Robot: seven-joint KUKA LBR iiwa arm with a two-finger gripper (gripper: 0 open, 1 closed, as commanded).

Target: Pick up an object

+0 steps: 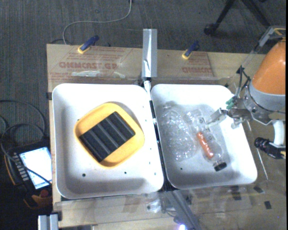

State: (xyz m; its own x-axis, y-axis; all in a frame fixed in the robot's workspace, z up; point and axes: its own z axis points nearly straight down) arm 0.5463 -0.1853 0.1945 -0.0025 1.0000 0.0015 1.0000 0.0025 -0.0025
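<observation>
I work in a robotics lab: left of my gripper (229, 112) two white bins (67, 99) sit on a clamped board (115, 63), with dark carpet (38, 13), loose cables (93, 20) and an office-chair base (235, 6) beyond.

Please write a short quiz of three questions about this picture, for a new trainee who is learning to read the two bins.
1. True or false: the yellow tray with the black ribbed top lies in the right bin.
2. Which bin holds the clear plastic bottle with the orange label and black cap? A) left bin B) right bin
3. Fill in: the gripper hangs over the ____ bin.

Key: 1 false, it lies in the left bin. 2 B, beside crumpled clear plastic. 3 right.
</observation>
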